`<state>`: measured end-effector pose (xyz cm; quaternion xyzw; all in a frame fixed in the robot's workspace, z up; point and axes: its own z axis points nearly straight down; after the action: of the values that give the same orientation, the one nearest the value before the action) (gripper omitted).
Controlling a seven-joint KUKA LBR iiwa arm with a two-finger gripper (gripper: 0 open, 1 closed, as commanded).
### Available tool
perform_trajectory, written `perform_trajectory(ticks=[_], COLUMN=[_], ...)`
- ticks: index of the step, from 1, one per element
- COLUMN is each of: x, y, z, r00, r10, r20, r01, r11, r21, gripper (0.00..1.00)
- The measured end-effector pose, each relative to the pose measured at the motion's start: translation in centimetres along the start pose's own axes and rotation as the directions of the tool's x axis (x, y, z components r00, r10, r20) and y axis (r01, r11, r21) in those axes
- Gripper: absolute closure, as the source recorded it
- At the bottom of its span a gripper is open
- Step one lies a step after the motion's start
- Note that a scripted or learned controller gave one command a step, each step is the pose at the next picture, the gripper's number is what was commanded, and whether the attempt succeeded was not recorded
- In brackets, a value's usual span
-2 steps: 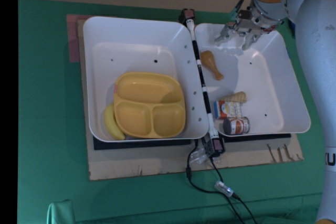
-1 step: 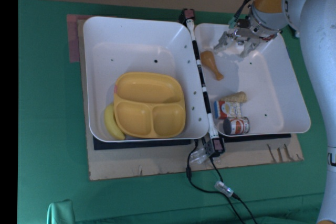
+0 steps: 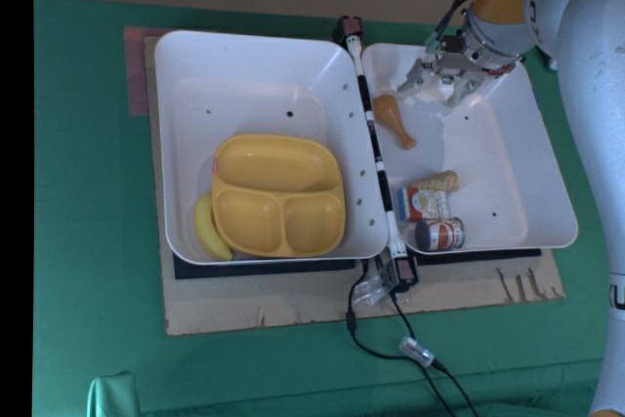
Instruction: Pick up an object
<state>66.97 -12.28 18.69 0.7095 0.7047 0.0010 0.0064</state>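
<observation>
Pincer (image 3: 441, 85) spread, nothing held | beside drumstick (image 3: 394, 120) | banana (image 3: 206, 228) half-hidden by tray (image 3: 278, 194)

No text can be read anywhere in the frame.
The small carton (image 3: 423, 203) in the right bin, lower centre-right of the frame, carries orange, white and blue print, and the can (image 3: 440, 234) just below it has a red and white label, but both are too small and blurred to make out any word, brand or number.
</observation>
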Motion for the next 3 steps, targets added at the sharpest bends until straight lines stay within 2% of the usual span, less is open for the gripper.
perform_trajectory(ticks=[2, 3], x=[1.3, 2.4], y=[-4.0, -8.4], z=[-0.1, -0.2], r00=[1.0, 1.0], r10=[0.001, 0.002], r20=[0.002, 0.001], r01=[-0.001, -0.002], r11=[1.0, 1.0], r21=[-0.006, -0.011], gripper=[0.0, 0.0])
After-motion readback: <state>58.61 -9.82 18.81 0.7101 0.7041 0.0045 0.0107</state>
